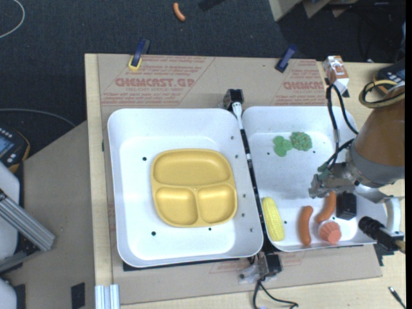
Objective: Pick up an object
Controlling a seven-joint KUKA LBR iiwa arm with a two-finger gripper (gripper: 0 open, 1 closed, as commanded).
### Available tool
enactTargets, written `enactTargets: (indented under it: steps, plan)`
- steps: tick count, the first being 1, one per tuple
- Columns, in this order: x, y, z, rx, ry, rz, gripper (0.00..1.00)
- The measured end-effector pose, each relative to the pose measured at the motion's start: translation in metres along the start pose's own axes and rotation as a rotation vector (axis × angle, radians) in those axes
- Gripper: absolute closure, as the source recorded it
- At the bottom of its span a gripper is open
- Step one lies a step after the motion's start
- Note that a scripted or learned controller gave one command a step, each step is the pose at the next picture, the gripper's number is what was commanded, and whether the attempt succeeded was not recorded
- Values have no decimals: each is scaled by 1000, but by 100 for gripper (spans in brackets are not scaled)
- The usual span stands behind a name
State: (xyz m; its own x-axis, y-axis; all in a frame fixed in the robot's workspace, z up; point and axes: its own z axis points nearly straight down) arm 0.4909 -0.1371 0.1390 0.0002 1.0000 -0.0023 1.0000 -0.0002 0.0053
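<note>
I cannot tell the end effector's (pixel 329 187) state, and it could miss the sausage (pixel 329 206) just below it and bump the strawberry (pixel 330 232) instead.

Tool (pixel 326 187) fingers blurred (state unclear), arm (pixel 386 140) cut by right edge, hiding right bin (pixel 257 118) corner

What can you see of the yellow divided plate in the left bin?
The yellow plate looks like moulded plastic, a rounded rectangle with three compartments: one wide one at the far side, two smaller ones nearer the camera. It lies flat and upright near the middle of the left bin, resting on its floor, with nothing in it.
</note>
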Motion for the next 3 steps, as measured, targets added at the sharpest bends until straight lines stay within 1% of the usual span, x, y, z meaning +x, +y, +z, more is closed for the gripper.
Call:
enactTargets:
  steps: [2, 3]
  plan:
    - [0, 3, -88, -1, 0, -1, 100]
    - [52, 24, -98, 1, 3, -7, 100]
